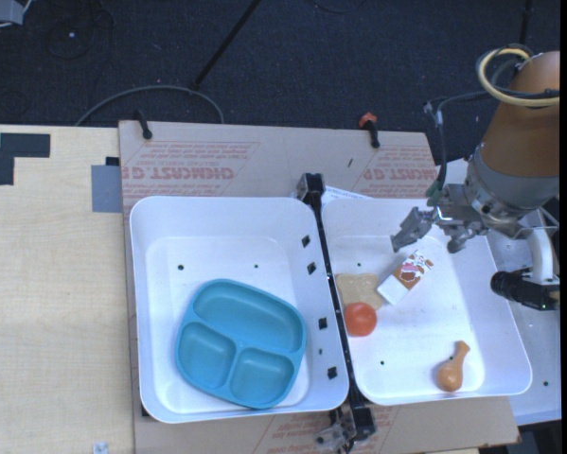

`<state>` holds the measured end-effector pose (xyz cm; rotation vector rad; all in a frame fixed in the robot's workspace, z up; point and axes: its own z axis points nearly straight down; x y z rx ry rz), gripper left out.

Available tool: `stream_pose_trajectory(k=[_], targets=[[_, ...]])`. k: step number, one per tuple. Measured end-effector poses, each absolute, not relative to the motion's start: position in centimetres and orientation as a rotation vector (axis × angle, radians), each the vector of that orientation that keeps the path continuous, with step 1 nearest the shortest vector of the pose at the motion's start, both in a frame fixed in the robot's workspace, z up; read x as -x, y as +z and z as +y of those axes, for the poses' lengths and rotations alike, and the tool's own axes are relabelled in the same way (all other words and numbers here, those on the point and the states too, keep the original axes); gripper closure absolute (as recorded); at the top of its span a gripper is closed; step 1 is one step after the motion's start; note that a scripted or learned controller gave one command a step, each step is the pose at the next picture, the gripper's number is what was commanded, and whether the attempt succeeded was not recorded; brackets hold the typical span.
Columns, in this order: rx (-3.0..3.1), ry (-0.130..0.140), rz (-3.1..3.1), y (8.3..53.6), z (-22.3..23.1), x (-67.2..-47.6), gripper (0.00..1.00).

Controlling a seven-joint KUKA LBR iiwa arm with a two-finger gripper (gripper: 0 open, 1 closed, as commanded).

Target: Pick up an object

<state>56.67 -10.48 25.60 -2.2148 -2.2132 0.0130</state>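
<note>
In the right bin you see a red ball [361, 319], a tilted white carton [406, 278], a tan pad [357, 288] and an orange gourd [451, 368].

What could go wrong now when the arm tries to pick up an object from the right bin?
1. The pincer hangs just above the small white carton, which lies tilted; the fingers may push it aside.
2. The carton lies close to the flat tan piece and the round red ball, so a descent could disturb them.

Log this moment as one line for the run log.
gripper: over right bin, holding nothing | near it: white carton | also there: tomato, gourd | left bin: blue divided plate
</note>
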Motion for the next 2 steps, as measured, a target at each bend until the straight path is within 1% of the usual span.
stream_pose_trajectory(k=[1, 2], targets=[[2.220, 0.002, -2.222, 26.2, -10.5, -56.9, 0.00], [2.216, 0.009, -2.216, 19.9, -10.1, -56.2, 0.00]])
